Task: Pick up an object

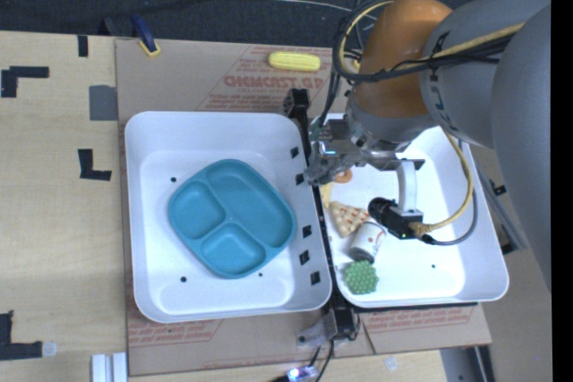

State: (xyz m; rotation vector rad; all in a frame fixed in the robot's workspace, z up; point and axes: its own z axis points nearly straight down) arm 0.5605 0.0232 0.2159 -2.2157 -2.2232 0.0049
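On the left, the bench (54,219) carries a white bin (143,219) with a blue tray (231,217) lying near its middle, well apart from the walls. Behind it, a yellow piece (294,61) rests on the cardboard. In the right bin (474,277), a waffle-like wedge (347,216), a small cylinder (365,239) and a green ball (361,278) cluster near the left wall, just beside the divider. The gripper (324,164) hangs low over that bin's left edge, above the wedge; whether its fingers are wide or narrow I cannot tell, and nothing shows between them. I judge this the approach step, with no object yet grasped. The next move calls for descending onto one piece without striking the wall. Room is tight at the wall, freer toward the bin's right half.
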